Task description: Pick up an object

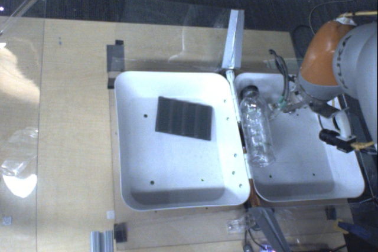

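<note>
The clear plastic bottle (256,130) lay lengthwise in the right bin (307,177), against its left wall — cap end toward the far side. A dark ribbed pad (183,118) lay flat in the left bin (177,186). The end effector (282,104) hovered just beside the bottle's upper end; its state could not be determined.

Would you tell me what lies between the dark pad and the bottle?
In the camera view, bare white floor of the left bin, then the two bins' adjoining rims, separate the pad from the bottle.
</note>
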Robot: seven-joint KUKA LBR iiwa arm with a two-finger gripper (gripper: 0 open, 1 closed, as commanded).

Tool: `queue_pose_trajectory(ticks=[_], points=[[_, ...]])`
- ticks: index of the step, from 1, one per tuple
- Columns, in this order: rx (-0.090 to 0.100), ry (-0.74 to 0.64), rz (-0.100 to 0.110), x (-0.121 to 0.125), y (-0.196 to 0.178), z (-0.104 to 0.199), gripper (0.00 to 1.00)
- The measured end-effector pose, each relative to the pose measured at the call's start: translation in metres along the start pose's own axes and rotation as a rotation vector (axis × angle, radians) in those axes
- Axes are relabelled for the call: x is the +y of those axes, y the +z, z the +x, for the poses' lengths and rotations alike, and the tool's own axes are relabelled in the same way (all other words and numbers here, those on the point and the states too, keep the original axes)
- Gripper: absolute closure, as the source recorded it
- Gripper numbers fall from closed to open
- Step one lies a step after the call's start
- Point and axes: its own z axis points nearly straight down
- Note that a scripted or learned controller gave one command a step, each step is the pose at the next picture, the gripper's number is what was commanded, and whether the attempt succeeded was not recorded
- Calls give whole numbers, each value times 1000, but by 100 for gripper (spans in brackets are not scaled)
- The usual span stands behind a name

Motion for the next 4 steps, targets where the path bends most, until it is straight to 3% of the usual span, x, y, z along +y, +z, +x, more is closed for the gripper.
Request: queue_pose_trajectory(ticks=[1, 2, 3, 4], points=[[-12, 15, -16, -17, -2, 10, 0], [3, 9, -19, -13, -13, 17, 100], [-11, 20, -16, -18, -13, 6, 0], [2, -87, -17, -37, -13, 15, 0]])
